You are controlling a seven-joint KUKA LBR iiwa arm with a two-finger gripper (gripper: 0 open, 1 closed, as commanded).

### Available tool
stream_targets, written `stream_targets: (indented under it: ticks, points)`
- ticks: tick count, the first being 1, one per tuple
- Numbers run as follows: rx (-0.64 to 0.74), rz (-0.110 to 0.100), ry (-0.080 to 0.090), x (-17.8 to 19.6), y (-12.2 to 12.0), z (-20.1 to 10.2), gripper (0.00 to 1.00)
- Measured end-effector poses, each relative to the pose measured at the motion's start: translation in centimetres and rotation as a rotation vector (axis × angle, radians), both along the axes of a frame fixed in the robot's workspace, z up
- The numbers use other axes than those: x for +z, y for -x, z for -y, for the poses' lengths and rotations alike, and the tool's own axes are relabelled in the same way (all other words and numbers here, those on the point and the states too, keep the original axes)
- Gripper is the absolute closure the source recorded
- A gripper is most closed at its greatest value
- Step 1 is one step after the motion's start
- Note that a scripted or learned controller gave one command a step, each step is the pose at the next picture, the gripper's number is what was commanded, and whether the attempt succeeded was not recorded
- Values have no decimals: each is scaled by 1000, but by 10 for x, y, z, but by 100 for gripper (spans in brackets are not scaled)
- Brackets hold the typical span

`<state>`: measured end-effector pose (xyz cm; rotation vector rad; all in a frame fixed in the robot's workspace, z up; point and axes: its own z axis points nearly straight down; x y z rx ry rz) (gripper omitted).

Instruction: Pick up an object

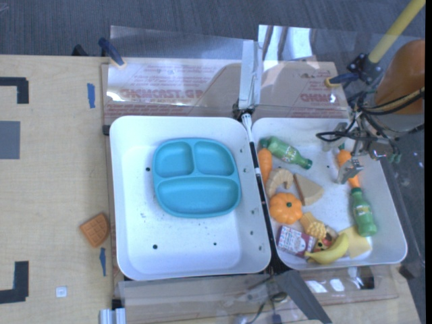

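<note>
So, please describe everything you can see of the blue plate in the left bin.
The blue plate is a rounded, light blue tray that looks like smooth plastic. Raised ridges split it into three compartments: two small ones at the far side, one wide one nearer the camera. It lies flat, right side up, on the floor of the left bin, towards its far half.

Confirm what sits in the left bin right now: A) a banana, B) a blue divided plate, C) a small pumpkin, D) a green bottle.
B: the blue divided plate lies in the left bin; the banana, bottles and pumpkin are in the right bin.
</note>
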<state>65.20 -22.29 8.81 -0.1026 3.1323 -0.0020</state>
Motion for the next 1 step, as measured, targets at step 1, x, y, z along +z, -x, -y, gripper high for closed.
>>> stream_targets:
  ticks: [1]
  points:
    - [1,13,3,15,-4,-1,100]
